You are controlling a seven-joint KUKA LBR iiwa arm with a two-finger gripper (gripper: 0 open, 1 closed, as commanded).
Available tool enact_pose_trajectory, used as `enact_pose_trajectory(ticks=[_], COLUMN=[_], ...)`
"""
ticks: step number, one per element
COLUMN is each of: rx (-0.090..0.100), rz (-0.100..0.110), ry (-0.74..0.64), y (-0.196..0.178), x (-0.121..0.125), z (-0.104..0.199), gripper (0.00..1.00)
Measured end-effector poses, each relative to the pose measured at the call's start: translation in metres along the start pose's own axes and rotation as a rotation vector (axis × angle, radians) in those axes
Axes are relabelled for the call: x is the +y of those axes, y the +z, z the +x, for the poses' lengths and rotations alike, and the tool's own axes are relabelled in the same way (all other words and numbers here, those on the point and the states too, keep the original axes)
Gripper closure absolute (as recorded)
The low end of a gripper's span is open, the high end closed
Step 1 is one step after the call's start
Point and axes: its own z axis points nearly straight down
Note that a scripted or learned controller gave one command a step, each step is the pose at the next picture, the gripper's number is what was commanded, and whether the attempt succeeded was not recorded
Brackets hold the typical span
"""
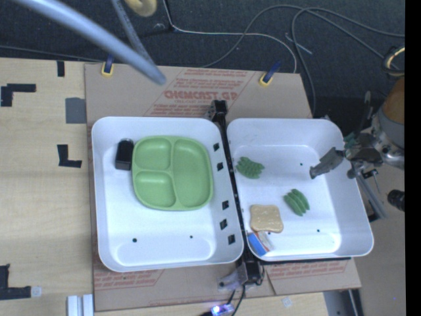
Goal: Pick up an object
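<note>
Green pea pod [297, 201] sits at gripper's [329, 162] 7 o'clock; finger gap unreadable, so centre overhead, descend straight.

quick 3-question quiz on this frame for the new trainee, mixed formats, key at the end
1. True or false: the green divided plate lies in the right bin.
2. Which thing lies nearest the gripper? A) black block B) toast piece C) lower green pod
3. Fill in: the upper green pod sits near the ___ between the bins.

Key: 1 false, it lies in the left bin. 2 C. 3 divider.
</note>
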Motion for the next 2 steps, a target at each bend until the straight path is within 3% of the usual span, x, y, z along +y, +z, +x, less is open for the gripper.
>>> enact_pose_trajectory(ticks=[1,2], rx=[-0.002,-0.002], rz=[-0.01,-0.006], ry=[-0.003,-0.003], y=[-0.005,0.038], x=[0.002,0.001], z=[0.0,0.002], gripper=[0.0,0.0])
